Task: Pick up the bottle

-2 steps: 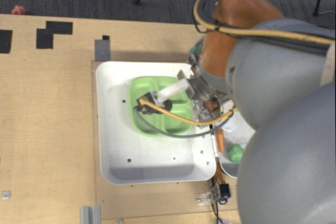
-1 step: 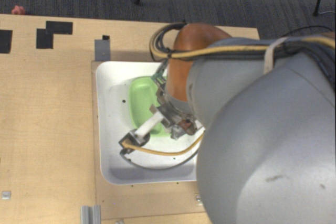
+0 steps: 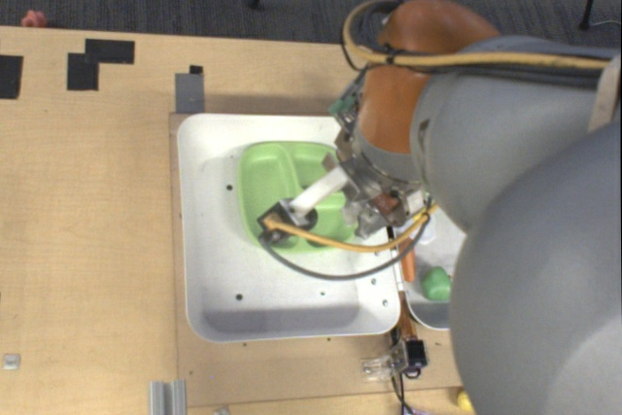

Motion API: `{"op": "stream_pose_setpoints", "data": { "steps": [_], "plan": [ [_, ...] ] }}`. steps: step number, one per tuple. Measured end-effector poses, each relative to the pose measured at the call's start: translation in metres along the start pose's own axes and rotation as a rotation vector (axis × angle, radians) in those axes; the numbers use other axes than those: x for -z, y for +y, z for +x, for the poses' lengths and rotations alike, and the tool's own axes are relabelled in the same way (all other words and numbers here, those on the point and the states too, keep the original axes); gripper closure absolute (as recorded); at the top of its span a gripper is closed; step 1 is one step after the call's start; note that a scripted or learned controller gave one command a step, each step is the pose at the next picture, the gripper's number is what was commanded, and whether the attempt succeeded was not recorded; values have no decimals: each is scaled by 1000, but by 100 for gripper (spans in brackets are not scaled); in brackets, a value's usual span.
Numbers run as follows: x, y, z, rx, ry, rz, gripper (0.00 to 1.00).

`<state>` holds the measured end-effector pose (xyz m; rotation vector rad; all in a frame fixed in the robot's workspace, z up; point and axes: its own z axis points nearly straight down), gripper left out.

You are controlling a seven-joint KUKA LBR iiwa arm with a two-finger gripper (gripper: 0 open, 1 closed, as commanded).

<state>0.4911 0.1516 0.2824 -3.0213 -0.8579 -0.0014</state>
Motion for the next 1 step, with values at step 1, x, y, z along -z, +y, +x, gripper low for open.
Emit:
{"op": "stream_pose_setpoints", "data": {
  "steps": [1],
  "plan": [
    [-66,-61,32,-98,-2,1,100]
  ]
}}
